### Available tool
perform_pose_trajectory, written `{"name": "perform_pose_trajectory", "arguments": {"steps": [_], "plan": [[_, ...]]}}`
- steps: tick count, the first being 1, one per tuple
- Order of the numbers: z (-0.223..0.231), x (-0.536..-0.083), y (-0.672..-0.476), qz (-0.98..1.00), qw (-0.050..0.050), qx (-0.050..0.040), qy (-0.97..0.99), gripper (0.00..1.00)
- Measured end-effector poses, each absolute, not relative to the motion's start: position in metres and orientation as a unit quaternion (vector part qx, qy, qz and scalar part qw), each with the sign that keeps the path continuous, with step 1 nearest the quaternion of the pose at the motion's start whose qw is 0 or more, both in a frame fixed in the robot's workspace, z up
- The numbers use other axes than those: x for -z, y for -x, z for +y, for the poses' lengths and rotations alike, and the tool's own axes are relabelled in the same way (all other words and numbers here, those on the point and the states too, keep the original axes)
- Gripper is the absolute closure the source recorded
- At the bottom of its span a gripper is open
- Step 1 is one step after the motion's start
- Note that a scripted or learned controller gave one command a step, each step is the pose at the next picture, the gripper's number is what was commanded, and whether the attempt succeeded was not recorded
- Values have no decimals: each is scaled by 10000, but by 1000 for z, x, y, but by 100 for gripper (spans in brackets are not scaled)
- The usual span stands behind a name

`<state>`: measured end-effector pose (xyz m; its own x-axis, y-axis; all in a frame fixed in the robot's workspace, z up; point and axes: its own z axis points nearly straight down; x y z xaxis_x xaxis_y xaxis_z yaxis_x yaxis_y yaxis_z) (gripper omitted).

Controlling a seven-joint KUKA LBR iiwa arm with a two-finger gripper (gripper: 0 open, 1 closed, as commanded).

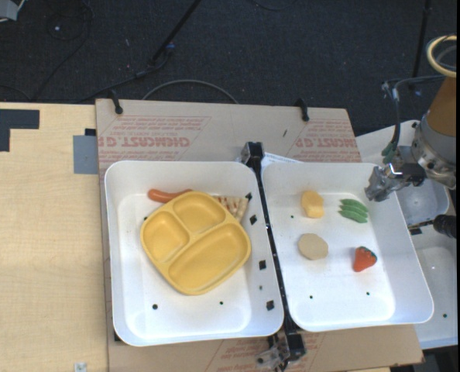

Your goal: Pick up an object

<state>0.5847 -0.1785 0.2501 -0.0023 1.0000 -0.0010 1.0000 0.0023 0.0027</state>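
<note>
The gripper (379, 183), jaw state untellable, is hovering at the right bin's (416, 285) far rim; descending there risks missing the green pod (353, 211).

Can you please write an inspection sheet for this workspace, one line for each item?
Surface: two shallow white bins side by side, left bin and right bin, on a brown cardboard sheet over a light wooden bench.
Job's things: in the right bin, a yellow block, a green pod-shaped toy, a beige round piece and a red strawberry toy, all apart.
Clutter: in the left bin, a yellow divided plastic plate; an orange sausage-shaped toy and pale fries behind it.
Grippers: tool at the right bin's far right corner, holding nothing.
Cables: black cables on the dark floor.
Surroundings: dark carpet.
</note>
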Motion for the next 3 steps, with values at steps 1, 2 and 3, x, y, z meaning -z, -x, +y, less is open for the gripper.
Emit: {"name": "perform_pose_trajectory", "arguments": {"steps": [1,2,3], "plan": [[-125,-248,-599,7088,-5,-2,-7054,100],[-77,-253,-601,7087,-11,1,-7056,100],[-28,-239,-604,7087,-21,11,-7056,100]]}}
